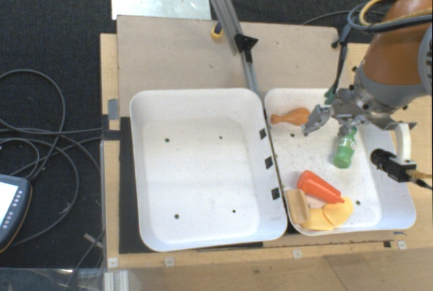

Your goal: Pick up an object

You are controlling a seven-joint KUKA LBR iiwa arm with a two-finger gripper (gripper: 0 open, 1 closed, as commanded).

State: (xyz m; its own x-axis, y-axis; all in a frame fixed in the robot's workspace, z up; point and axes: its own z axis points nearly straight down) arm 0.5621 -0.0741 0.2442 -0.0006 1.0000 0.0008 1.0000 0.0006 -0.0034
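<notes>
Camera view: hand (329,122) above right bin (399,215); green bottle (344,151) beside.

Grey arm (396,83), orange band, yellow cable loop, seemingly metallic pincer (331,122)

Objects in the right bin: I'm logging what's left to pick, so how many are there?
5, maybe more hidden under the arm: drumstick at the far left, green bottle mid-bin, orange cone, tan block and yellow piece near the front edge.
</notes>
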